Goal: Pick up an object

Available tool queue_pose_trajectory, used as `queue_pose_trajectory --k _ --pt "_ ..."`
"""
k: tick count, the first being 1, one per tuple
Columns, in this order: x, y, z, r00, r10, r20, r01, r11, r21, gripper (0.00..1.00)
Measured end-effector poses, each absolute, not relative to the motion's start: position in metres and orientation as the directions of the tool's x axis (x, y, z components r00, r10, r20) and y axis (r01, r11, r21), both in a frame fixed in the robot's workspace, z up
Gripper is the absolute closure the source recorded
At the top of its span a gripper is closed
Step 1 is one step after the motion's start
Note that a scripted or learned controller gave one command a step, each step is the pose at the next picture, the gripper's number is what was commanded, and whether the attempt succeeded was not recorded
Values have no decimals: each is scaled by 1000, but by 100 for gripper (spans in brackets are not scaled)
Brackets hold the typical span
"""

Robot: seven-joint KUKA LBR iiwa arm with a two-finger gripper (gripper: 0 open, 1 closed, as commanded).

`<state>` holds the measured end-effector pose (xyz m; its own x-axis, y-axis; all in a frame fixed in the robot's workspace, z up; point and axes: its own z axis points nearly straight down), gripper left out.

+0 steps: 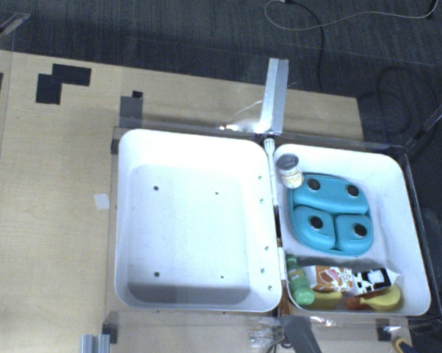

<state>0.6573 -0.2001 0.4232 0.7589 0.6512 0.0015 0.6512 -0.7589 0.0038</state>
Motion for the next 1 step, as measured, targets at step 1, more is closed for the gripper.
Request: queue_pose_trajectory --k 1 --pt "659 -198 436 753 658 4 658 -753 9 100"
